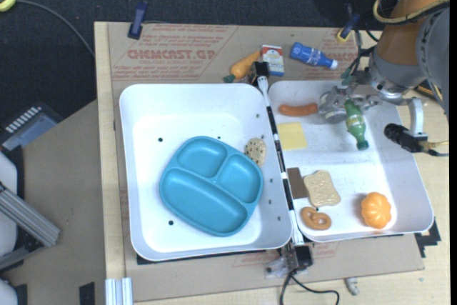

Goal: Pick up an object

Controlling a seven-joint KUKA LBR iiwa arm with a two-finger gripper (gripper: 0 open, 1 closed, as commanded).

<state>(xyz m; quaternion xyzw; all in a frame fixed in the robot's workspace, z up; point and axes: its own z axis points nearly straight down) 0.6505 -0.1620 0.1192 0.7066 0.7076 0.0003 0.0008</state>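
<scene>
Cardboard [171, 53] printed "CHEMCAST GP", 2 white bins [143, 153]

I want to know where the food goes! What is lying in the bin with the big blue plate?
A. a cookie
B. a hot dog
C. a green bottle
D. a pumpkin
A. The cookie lies in the left bin beside the blue plate, while the hot dog, pumpkin and green bottle are all in the right bin.
</scene>
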